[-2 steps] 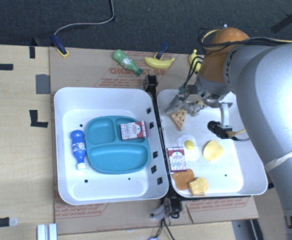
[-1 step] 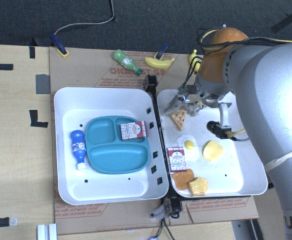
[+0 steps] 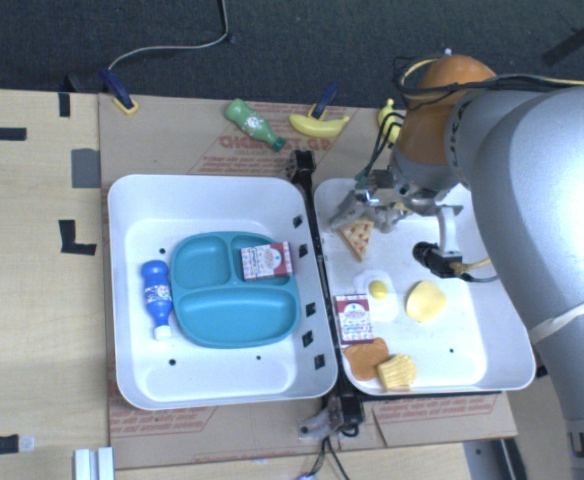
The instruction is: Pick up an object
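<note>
Jaws are hard to read; I cannot tell their state. Gripper (image 3: 364, 208) is hanging just above the pizza slice (image 3: 356, 236), seemingly targeting it.

Both bins (image 3: 132, 208) are white. The divided tray (image 3: 222, 313) is teal blue. The bottle (image 3: 156, 298) is blue with white ends. The two cartons (image 3: 266, 261) are red and white. The round piece (image 3: 425, 301) is yellow; the banana (image 3: 318, 124) is yellow; the bottle above the bins (image 3: 254, 125) is green. The surface (image 3: 32, 348) is tan.
</note>
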